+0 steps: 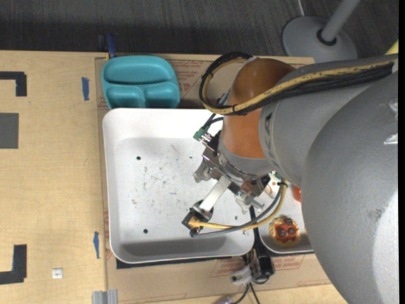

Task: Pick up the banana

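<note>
Hovering the tool [237, 189] low over the right part of the larger white bin [114, 189], close to the wall next to the second bin [297, 249]. Marking the tool's opening as cannot tell, the wrist masking it from above; claiming no hold on anything.

Marking the position of the banana as cannot tell as well; most likely lying hidden beneath the grey arm [329, 170], which is covering most of the second bin.

Handling, as a judgement:
- Treating the banana as light, curved and smooth-skinned, firm enough to clamp but bruising under hard pressure
- Taking hold across the thick middle, square to the long axis, avoiding the tapered ends where slipping is likely
- Closing gently and lifting straight up

Edges and room:
- Noting wide bare floor across the left and middle of the larger bin, giving free travel there
- Keeping clear of the raised bin walls, above all the two walls standing side by side under the wrist
- Avoiding the round orange thing [283, 230] lying in the second bin just beside the arm
- Leaving alone the teal tray [140, 81] sitting on the desk [50, 170] beyond the far wall of the larger bin
</note>
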Robot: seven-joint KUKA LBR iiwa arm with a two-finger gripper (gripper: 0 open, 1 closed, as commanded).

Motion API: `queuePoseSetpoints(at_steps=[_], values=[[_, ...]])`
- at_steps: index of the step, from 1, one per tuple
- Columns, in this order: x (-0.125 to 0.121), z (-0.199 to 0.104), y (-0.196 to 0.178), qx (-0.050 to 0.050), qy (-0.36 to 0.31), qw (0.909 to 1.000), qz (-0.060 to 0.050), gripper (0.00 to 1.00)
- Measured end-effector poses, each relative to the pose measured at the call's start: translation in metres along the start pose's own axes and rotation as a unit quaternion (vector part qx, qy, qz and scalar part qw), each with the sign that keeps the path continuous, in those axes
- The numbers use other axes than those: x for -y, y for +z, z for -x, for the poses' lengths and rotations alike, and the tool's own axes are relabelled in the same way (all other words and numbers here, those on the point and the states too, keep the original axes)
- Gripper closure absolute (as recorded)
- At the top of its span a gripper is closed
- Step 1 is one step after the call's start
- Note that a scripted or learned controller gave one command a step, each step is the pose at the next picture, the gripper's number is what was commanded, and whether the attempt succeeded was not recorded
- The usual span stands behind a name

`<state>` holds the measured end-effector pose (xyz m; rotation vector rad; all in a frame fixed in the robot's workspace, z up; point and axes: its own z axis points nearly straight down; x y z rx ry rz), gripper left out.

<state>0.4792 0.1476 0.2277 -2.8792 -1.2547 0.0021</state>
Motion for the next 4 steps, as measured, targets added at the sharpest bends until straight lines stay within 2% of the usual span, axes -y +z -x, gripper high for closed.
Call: queuePoseSetpoints(at_steps=[1,2,3,4], values=[[0.031,-0.032,0.116,0.001,0.063,0.9980,-0.001,0.00],[0.031,-0.032,0.107,0.002,0.062,0.9980,-0.002,1.00],[0.052,-0.056,0.076,0.000,0.128,0.9918,0.000,1.00],[0.052,-0.058,0.140,-0.002,-0.027,0.9996,-0.001,1.00]])
